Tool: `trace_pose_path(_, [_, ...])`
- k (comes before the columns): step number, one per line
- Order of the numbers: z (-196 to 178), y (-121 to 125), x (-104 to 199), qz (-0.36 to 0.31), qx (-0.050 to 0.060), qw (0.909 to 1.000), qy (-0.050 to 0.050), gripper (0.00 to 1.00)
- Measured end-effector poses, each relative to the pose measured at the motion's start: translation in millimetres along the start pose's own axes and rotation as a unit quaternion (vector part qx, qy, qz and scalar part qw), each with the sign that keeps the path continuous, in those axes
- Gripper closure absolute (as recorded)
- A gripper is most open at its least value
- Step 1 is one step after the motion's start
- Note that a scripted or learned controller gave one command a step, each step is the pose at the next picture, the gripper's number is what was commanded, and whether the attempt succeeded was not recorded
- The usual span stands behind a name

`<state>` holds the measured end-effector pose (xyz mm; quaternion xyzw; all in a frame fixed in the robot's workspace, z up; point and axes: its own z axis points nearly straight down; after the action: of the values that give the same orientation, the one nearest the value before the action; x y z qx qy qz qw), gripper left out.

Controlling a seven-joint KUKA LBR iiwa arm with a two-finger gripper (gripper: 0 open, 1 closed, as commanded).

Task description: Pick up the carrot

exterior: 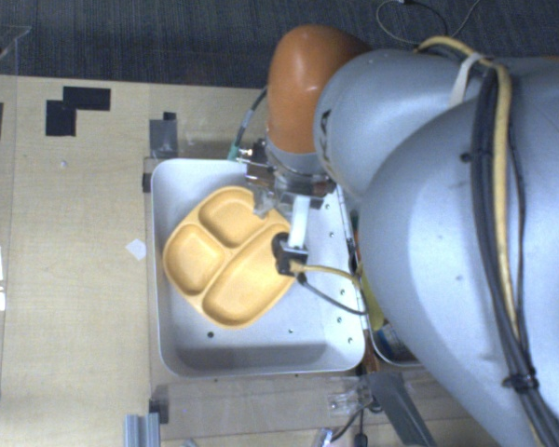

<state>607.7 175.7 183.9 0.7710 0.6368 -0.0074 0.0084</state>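
Carrot location you cannot tell from this angle; the gripper (268, 196) hangs over the upper right edge of the yellow divided plate (225, 273) in the white bin (252, 354); whether it is parted or grips anything, you cannot tell.

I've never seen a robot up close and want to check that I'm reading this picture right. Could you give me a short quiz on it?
1. Multiple choice: how many compartments does the yellow plate in the white bin have? A) two B) three C) five
2. Fill in: the gripper is above the plate's upper right part; the arm that carries it comes in from the picture's ____ side.
3. True or false: the plate lies on the bare wooden bench, outside the bin.

Key: 1 B. 2 right. 3 false, it lies inside the bin.
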Motion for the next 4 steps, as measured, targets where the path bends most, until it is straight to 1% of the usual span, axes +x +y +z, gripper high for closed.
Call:
trace_pose_path(1, [-5,2,-5,-0.001,0.002,1.0000,-0.006,1.00])
trace_pose_path(2, [-54,-53,25,-0.035,-0.001,0.9993,0.009,1.00])
trace_pose_path(3, [-63,-113,26,-0.224,-0.010,0.9746,0.009,1.00])
trace_pose_path(4, [-58,-119,31,-0.230,-0.003,0.9732,0.009,0.00])
